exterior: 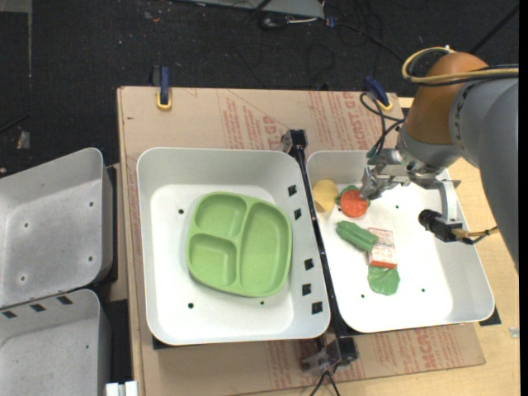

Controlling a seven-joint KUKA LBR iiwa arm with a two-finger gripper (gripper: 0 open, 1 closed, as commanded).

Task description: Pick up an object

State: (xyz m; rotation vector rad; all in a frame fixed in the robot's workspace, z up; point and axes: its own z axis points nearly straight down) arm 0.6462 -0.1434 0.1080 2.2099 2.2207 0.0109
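Note:
In the right bin (462,291) lie a red round object (355,205), a yellow object (325,194), a dark green oblong piece (355,236), a small red and white packet (383,249) and a green round piece (384,280). My gripper (370,183) reaches down from the right and sits just above and right of the red object, close to touching it. Nothing shows between its fingers.
The left bin (157,221) holds a light green divided plate (240,243). A black divider (309,221) runs between the two bins. Grey trays (49,221) lie off the bench at the left. Bare white floor shows in the right bin's near and right parts.

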